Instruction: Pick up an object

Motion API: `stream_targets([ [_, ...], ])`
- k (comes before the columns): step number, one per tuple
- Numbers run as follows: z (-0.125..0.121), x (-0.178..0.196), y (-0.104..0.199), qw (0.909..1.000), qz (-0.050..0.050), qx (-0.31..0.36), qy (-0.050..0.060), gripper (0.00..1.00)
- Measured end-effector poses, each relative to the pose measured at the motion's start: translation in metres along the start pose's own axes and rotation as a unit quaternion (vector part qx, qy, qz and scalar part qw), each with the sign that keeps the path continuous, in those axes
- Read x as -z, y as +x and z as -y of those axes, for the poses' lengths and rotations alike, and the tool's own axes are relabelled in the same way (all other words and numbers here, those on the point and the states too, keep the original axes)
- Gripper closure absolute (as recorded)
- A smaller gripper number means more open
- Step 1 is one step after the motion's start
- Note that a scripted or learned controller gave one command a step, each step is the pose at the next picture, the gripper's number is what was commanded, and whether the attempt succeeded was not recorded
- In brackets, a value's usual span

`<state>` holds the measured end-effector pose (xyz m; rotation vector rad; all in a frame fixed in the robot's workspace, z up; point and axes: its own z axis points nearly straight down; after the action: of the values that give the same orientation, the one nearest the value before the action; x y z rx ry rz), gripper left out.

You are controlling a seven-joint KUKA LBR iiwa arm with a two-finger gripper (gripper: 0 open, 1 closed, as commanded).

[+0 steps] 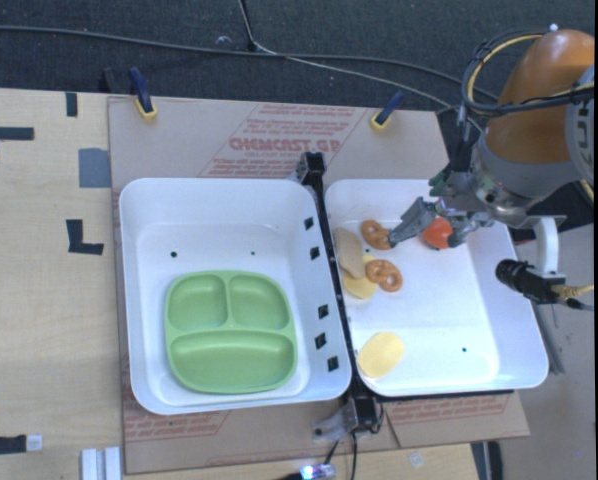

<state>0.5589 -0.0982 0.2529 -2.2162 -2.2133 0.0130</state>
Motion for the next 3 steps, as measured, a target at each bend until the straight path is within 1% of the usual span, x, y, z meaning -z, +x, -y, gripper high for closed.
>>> stream_targets([
  [1,-0.002,0.006,0.000,1.0000,0.000,0.001,-0.006,0.00],
  [2,0.006,-0.055,0.000,1.0000,0.000,0.001,-0.003,0.00],
  [3,0.006,-0.099,0.003,1.0000,0.000,0.001,-0.003,0.00],
])
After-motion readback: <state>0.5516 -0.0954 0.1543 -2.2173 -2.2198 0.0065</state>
